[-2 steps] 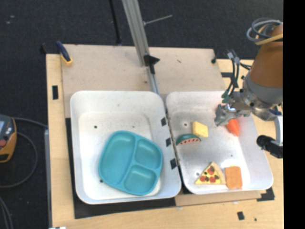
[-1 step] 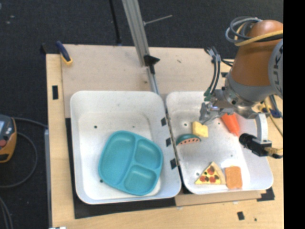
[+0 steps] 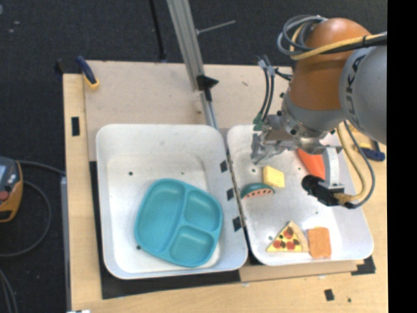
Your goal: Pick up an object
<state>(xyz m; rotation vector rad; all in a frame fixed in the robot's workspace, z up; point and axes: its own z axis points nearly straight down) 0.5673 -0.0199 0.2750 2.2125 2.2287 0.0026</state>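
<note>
Cheese wedge lies just below your hand in the right bin; I can't tell the hand's state.

The arm covers the right bin's far corner and most of an orange piece. Whether the gripper is parted or closed is too blurred to tell.

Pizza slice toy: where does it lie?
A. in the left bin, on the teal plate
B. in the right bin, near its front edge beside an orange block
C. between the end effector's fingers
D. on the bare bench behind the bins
B: the pizza slice toy lies flat in the right bin, next to the orange block.
</note>
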